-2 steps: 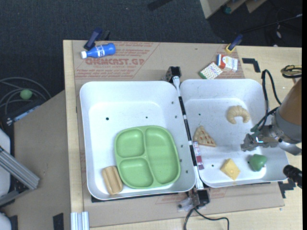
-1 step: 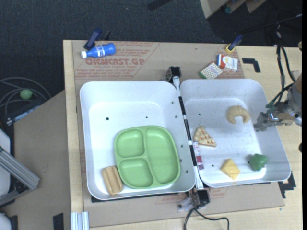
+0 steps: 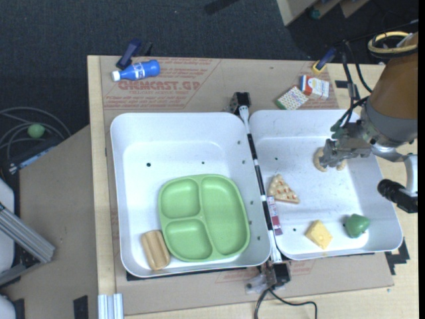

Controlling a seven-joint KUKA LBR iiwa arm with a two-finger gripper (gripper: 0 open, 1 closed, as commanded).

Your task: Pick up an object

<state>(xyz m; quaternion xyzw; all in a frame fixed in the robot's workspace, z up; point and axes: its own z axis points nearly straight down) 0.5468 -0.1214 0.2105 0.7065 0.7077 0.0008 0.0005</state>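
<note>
I saw the arm reach over the right bin's far edge, gripper low; its grip I couldn't tell. The pizza slice lay nearby, toward the bin's left edge.

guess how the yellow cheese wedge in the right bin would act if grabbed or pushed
The yellow cheese wedge looks like a small stiff toy, probably light. Its flat faces suggest it slides, not rolls. It lies near the right bin's front wall, which may crowd the pincer.

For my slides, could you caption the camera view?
Gripper low in right bin near waffle piece; green tray in left bin.
</note>
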